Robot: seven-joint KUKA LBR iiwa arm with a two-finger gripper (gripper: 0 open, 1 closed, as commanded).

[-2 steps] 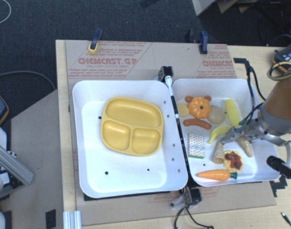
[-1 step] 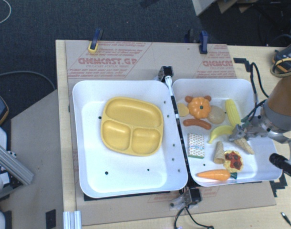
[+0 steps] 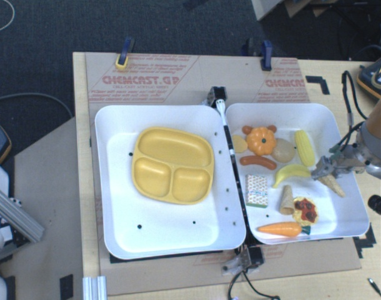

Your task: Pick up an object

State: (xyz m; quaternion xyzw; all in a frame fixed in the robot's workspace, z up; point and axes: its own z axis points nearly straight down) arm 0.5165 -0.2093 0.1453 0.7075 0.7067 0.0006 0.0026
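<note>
Reaching in from the right, the arm (image 3: 373,144) has its pincer (image 3: 326,170) down inside the right bin (image 3: 346,220), sitting just right of the banana (image 3: 291,174) and right above a tan cone-shaped piece (image 3: 334,185) that pokes out below it toward the lower right. Whether the pincer is open, closed or actually gripping that piece is too murky to tell. The right bin is pretty packed: a small orange pumpkin (image 3: 263,140) near the top, a pale round thing (image 3: 283,149) touching its right side, a corn cob (image 3: 304,147) standing further right, a sausage (image 3: 258,162) just under the pumpkin, a little checkered packet (image 3: 257,190) by the left wall, a pizza slice (image 3: 303,209) lower down, and a carrot (image 3: 282,229) lying along the front edge. Over in the left bin (image 3: 115,186) sits a yellow divided plate (image 3: 173,165), three compartments, well apart from all the action. Both bins rest side by side on the bench (image 3: 90,136), which has a brown sheet with red lettering on it.
</note>
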